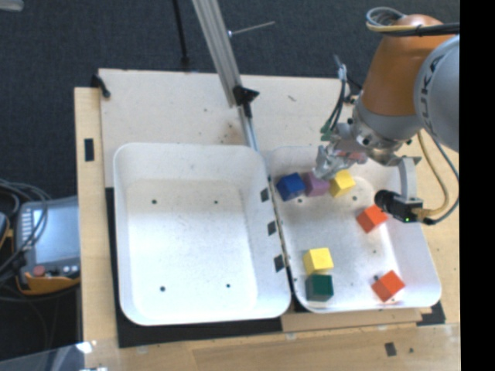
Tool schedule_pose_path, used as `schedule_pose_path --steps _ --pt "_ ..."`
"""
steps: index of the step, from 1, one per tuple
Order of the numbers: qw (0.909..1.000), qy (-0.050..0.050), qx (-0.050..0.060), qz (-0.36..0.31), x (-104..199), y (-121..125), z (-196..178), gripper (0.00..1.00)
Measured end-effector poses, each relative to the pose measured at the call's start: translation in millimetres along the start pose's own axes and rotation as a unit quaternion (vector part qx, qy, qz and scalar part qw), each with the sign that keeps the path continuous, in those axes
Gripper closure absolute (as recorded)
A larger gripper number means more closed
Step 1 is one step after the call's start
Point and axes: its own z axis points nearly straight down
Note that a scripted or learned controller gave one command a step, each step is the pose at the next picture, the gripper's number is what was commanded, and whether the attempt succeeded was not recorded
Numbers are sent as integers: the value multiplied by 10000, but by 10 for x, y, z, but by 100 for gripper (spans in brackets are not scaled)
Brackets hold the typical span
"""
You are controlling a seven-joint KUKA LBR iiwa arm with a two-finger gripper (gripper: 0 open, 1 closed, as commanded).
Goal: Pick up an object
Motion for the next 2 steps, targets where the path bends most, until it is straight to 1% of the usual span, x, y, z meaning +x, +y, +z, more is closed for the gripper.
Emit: schedule_pose_path --steps 1,2 --pt "10000 3 4 -1 438 -215 100 100" --pt "10000 16 -5 -18 969 -432 -10 100"
